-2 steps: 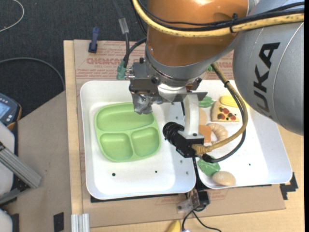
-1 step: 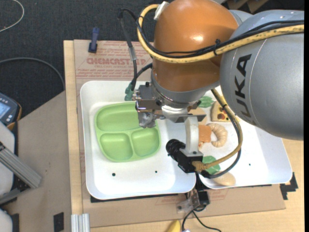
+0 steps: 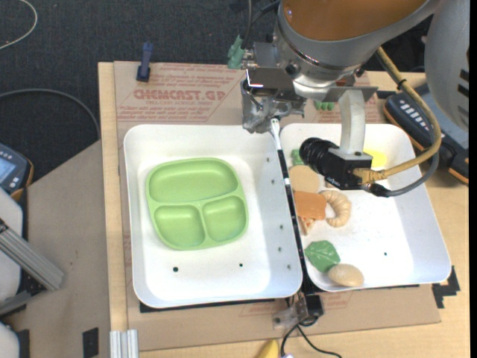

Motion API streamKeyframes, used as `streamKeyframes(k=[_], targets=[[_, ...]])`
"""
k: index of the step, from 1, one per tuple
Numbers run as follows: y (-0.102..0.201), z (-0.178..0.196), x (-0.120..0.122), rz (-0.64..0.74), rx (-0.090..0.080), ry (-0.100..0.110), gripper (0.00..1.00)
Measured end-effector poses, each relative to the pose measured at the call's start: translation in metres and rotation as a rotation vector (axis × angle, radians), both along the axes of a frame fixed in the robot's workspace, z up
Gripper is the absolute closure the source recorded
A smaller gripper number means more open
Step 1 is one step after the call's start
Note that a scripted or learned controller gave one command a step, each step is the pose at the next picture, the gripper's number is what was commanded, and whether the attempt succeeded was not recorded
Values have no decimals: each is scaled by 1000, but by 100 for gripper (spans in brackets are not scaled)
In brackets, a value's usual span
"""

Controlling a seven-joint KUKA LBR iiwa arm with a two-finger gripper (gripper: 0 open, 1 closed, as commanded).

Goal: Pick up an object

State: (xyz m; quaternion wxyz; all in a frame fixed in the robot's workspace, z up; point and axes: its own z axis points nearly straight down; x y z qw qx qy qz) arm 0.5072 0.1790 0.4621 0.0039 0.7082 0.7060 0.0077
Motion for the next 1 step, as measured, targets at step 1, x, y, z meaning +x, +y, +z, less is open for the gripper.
streamKeyframes(k=[1], targets=[[48, -58, -30, 9, -7, 24, 100]])
